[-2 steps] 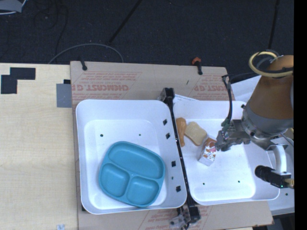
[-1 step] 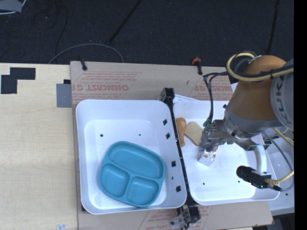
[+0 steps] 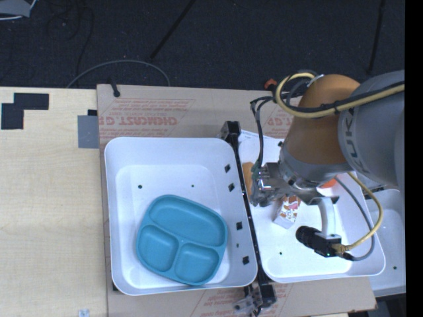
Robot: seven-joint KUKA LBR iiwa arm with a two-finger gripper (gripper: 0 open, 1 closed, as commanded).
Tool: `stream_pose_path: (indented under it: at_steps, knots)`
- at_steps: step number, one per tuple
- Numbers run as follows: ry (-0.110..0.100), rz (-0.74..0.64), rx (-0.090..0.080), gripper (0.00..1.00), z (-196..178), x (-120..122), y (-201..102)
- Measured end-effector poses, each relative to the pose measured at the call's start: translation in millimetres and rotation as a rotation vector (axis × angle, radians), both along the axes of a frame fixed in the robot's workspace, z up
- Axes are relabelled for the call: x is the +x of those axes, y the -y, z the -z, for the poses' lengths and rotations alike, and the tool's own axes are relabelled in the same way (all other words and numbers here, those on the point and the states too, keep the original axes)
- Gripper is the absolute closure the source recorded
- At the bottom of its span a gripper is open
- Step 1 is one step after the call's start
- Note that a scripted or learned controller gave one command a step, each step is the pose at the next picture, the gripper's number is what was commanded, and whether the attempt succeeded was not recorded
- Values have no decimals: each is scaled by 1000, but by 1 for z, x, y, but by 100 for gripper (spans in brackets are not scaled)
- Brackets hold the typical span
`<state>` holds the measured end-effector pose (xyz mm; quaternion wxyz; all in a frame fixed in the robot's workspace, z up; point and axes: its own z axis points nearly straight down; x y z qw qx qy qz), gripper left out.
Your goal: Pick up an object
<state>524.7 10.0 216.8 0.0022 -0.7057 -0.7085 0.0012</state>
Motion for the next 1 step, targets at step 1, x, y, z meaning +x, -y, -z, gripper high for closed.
stream_pose_path:
  at_steps: [1]
  knots:
    - [3,-2,0,100,-12,16,-55]
